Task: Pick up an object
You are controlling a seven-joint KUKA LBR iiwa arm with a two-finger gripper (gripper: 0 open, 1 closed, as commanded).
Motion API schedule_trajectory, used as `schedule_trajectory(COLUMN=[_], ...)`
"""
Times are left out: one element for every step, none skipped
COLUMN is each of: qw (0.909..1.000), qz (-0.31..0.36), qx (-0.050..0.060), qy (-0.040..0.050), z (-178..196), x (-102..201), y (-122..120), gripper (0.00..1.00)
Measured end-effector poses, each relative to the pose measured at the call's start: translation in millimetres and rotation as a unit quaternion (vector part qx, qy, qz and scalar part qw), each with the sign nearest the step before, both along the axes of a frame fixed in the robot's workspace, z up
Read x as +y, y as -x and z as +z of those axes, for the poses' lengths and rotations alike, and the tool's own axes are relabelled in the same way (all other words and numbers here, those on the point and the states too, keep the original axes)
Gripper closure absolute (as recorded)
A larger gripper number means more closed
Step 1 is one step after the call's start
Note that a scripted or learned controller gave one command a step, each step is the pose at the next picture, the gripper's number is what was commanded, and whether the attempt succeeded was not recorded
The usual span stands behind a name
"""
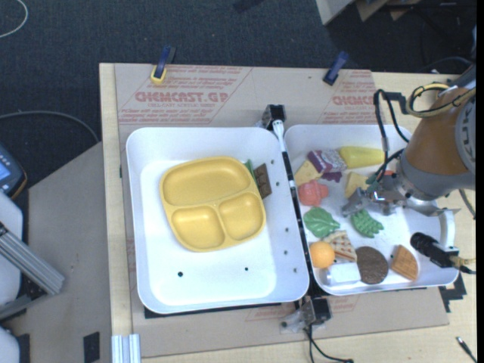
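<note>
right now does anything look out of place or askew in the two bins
One thing: a small brown piece sits tilted on the right rim of the yellow divided plate in the left bin, apart from the other toy food heaped in the right bin.

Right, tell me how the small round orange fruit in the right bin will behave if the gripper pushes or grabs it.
The small round orange fruit looks ball-shaped, so a push would probably roll it. It lies close against a waffle-patterned piece and the bin's left wall, which may stop it. Its smooth skin might slip between the fingers.

Bright, even overhead light; soft shadows, mild blur, dim dark floor.
</note>
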State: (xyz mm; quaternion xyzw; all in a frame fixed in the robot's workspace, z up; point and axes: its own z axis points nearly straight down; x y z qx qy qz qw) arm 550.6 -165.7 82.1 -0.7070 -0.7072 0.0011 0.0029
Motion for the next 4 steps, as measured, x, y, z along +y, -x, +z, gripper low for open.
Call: schedule_trajectory(qw=[1.0000,1.0000,1.0000,1.0000], qz=[-0.001,0.000,0.001,0.001], qx=[-0.003,-0.005,-0.006,-0.006], qy=[0.0012,0.0023,0.0023,0.0024], z=[13,57,110,145], x=[-1,3,13,13], y=[-1,-4,-8,-9], gripper=[1.00,1.00,1.00,1.00])
